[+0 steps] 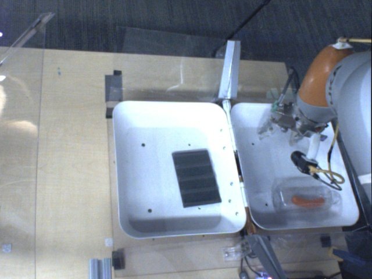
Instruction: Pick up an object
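A dark ribbed rectangular slab (196,178) lies flat in the middle of the left bin (133,156). A clear plastic container (305,197) with an orange piece inside lies near the front of the right bin (256,173). My gripper (285,124) hangs over the back part of the right bin, below the orange band (318,77) of the arm. It is well behind the clear container and to the right of the slab. I see nothing in it.
A black plug with a yellow cable (308,164) dangles from the wrist between gripper and clear container. A metal bar (229,71) stands behind the divide between the bins. Wooden bench (64,156) stretches to the left.
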